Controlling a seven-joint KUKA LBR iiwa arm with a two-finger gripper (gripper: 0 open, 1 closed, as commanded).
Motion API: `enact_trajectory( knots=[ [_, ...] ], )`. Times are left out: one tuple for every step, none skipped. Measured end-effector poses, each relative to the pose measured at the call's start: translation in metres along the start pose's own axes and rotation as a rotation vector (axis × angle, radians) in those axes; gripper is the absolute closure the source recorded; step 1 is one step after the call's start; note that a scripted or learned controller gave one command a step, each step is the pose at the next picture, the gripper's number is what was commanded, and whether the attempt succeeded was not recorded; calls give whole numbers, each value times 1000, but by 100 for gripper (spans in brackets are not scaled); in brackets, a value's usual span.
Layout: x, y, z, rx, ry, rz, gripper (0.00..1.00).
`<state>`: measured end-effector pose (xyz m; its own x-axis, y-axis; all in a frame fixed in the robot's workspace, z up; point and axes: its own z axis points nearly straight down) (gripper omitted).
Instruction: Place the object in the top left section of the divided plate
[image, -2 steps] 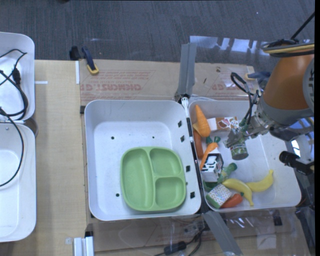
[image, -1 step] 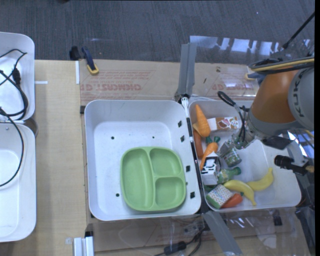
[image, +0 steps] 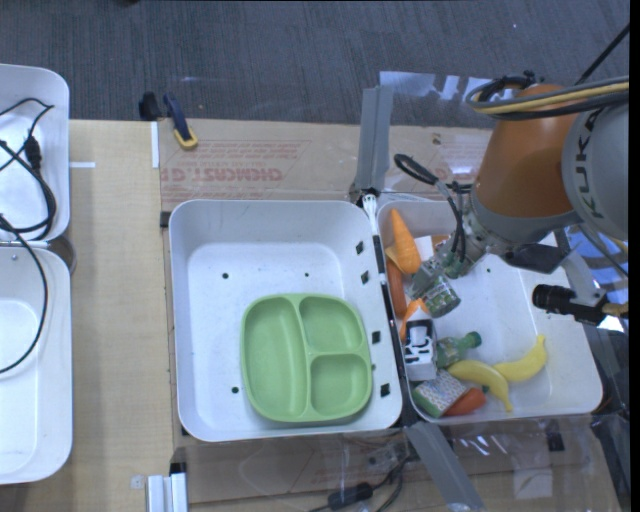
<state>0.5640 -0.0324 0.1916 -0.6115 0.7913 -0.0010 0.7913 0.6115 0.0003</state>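
Pale green plastic divided plate (image: 305, 357) with 3 sections lies in the left white bin (image: 200, 250), lower centre of frame. Grey two-finger gripper (image: 437, 283) is down in the right white bin (image: 560, 395), right of centre, among an orange carrot (image: 402, 240), 2 yellow bananas (image: 500, 372) and a small green bottle (image: 458, 347). Grip state: cannot tell.

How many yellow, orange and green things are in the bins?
Yellow: 2, two bananas
Orange: 1, a carrot
Green: 2, the divided plate and a small green bottle
Total: 5
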Motion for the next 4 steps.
enact_trajectory(
  knots=[
    [0,0,0,1,0,1,0],
    [112,11,-1,2,2,-11,0],
    [109,11,-10,2,0,-6,100],
    [189,38,-18,1,0,-27,100]
  ],
)
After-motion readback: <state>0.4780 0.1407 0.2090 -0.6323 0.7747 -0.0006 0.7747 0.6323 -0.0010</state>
